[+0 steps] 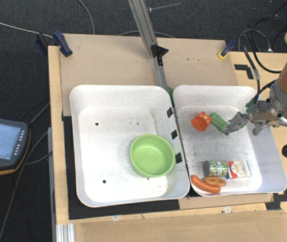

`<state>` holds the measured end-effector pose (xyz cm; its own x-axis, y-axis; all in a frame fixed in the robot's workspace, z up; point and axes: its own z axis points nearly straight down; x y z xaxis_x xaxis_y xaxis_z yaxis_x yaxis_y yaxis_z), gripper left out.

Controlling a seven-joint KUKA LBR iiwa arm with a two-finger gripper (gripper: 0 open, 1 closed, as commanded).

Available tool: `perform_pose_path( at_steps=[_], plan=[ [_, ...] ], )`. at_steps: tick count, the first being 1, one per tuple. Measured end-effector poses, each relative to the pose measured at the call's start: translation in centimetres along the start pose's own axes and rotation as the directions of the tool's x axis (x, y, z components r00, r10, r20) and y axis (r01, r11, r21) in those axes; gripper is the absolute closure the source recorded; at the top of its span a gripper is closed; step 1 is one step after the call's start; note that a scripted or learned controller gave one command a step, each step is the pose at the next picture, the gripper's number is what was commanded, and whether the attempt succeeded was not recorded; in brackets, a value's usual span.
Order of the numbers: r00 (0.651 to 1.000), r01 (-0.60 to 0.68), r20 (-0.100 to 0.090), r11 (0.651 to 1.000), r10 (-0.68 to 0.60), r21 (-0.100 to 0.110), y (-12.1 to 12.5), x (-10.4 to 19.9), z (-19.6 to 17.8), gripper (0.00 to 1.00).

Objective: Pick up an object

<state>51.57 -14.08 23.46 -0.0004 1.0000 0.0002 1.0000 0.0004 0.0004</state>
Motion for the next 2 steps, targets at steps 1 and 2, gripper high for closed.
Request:
perform_pose_path(
  at_steps=[1, 2],
  plan=[
    [1.0, 0.0, -0.001, 1.0, 0.0, 0.005, -1.1, 0.2, 5.2, 0.0],
    [1.0, -0.001, -0.001, 1.0, 0.001, 0.005, -0.8, -0.1, 11.3, 0.0]
  ],
)
